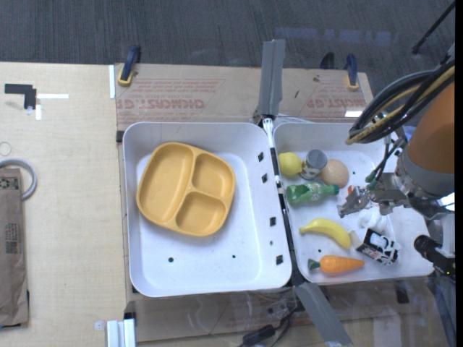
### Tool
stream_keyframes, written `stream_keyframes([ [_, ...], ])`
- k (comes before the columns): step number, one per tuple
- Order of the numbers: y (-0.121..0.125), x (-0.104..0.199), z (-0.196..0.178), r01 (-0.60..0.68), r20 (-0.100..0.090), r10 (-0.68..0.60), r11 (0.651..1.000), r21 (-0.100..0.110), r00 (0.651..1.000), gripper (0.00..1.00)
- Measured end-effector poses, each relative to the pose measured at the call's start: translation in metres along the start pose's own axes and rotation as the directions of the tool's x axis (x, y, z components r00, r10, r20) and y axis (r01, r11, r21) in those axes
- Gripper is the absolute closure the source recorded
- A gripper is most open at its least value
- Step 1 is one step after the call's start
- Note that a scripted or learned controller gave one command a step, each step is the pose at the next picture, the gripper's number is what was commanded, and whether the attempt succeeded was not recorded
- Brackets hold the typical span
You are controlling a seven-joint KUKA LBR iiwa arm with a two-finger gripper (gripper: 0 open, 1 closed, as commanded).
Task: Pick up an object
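The right bin (327, 137) holds a yellow lemon (289, 164), a small grey can (315, 163), a round tan fruit (334, 173), a green bottle (311, 192) lying on its side, a banana (327, 230) and an orange carrot (340, 264). A black-and-white object (378, 247) lies near the bin's right side. My gripper (356, 202) hangs low over the middle of this bin, just right of the green bottle and above the banana. I see nothing held in it.
The left bin (210, 266) carries a yellow divided plate (186, 188). A grey divider bar (271, 85) runs between the bins at the back. Cables (391, 107) arc over the right bin's far corner. A brown paper bag (11, 244) lies at far left.
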State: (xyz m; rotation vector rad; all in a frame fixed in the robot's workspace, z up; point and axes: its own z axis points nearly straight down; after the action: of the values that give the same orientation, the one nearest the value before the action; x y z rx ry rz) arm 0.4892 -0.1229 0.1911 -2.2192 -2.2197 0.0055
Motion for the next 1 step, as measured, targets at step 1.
stream_keyframes([
  [1, 0.011, 0.0111, 0.1, 0.22, 0.001, -0.22, 0.975, -0.003, 0.975, 0.0],
])
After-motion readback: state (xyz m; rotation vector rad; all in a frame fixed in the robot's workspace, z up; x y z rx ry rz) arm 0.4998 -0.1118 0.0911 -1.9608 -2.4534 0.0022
